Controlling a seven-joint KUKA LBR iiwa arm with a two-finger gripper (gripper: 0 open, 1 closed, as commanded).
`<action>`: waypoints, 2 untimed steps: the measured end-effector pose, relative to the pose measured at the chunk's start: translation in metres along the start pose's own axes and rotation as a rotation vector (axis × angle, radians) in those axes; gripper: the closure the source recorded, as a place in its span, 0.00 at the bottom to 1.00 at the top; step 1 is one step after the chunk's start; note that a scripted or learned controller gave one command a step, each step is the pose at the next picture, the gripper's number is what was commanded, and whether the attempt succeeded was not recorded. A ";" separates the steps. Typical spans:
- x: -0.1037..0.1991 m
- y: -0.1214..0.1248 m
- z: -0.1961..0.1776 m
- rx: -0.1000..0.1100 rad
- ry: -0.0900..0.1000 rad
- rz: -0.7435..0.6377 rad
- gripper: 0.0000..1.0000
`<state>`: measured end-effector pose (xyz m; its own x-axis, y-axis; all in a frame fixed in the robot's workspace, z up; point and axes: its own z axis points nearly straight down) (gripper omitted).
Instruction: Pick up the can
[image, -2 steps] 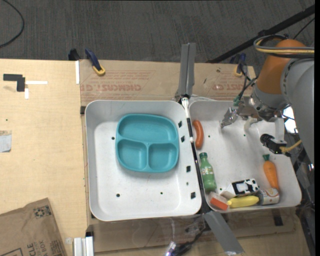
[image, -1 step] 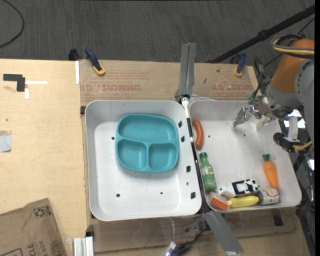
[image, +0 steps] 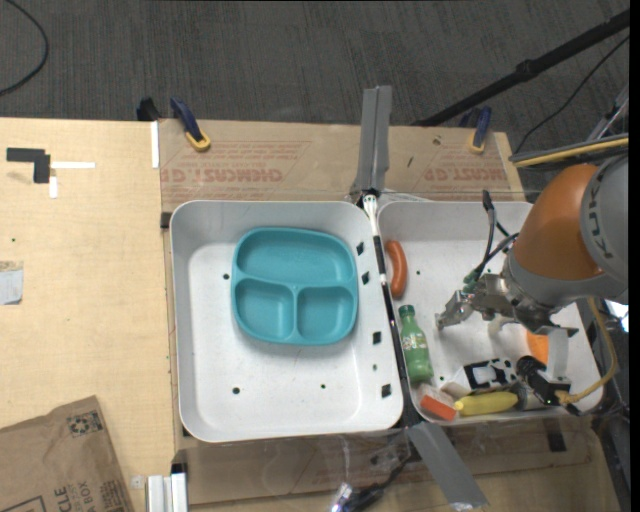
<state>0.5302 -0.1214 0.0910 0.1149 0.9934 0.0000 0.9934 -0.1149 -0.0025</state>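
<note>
Can not identifiable; my tool (image: 455, 310) hung right of the green bottle (image: 414, 345), grip state unclear, likely positioning to search.

Teal divided tray (image: 295, 285) in left bin (image: 200, 400); hot dog (image: 397, 268), green bottle (image: 414, 344), banana (image: 487, 403) in right bin (image: 440, 222).

Grey arm (image: 600, 225), orange band, black cables, metal pincer (image: 462, 306).
</note>
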 end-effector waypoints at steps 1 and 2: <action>-0.061 0.075 -0.001 -0.002 -0.001 0.032 0.00; -0.062 0.075 -0.010 -0.002 -0.003 0.031 1.00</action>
<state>0.5974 -0.1915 0.1010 0.1452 0.9894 -0.0029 0.9894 -0.1452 0.0000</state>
